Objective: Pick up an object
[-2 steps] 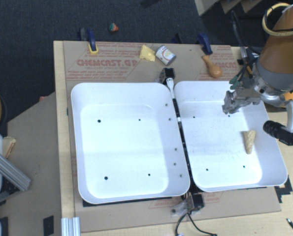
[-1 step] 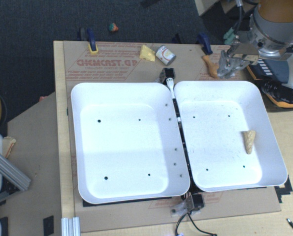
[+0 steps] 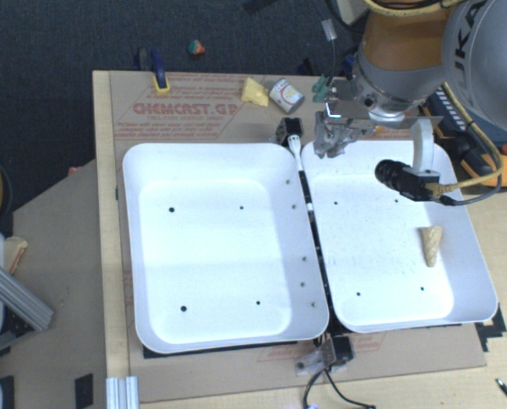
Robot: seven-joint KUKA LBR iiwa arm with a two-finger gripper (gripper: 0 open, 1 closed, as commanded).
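Observation:
A small beige cone-shaped object (image 3: 430, 245) lies in the right bin (image 3: 389, 309), close to its right wall. My gripper (image 3: 330, 141) hangs over the far left corner of that bin, well away from the cone, to its upper left. A black cylindrical part with a cable (image 3: 404, 180) juts from the wrist over the bin's far half. I see nothing in the gripper.
The left bin (image 3: 219, 313) sits beside the right one, with a black divider (image 3: 311, 220) between them. On the board behind the bins lie a yellow piece (image 3: 255, 92), a small white box (image 3: 285, 95) and a blue clamp (image 3: 159, 72).

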